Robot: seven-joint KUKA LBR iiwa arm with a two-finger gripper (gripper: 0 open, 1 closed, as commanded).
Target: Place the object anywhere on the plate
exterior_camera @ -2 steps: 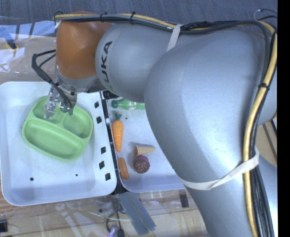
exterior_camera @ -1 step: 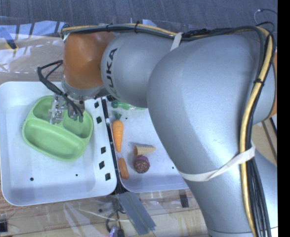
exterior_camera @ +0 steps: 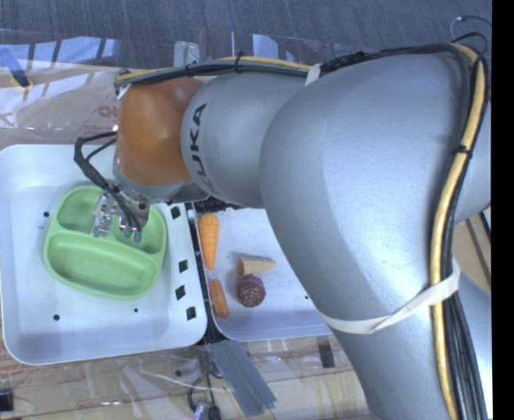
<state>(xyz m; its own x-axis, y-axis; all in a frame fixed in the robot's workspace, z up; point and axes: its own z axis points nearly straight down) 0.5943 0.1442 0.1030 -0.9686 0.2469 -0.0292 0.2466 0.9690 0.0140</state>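
A green divided plate lies in the left white bin. My gripper hangs over the plate's upper right part, near its central ridge, with metal fingers pointing down. Nothing shows clearly between the fingers. In the right bin lie a long carrot, a smaller carrot piece, a pale wedge-shaped piece and a dark red round item.
The large grey arm covers most of the right bin and the right half of the view. The divider between the bins runs past the plate's right rim. Bare white floor shows to the left of and below the plate.
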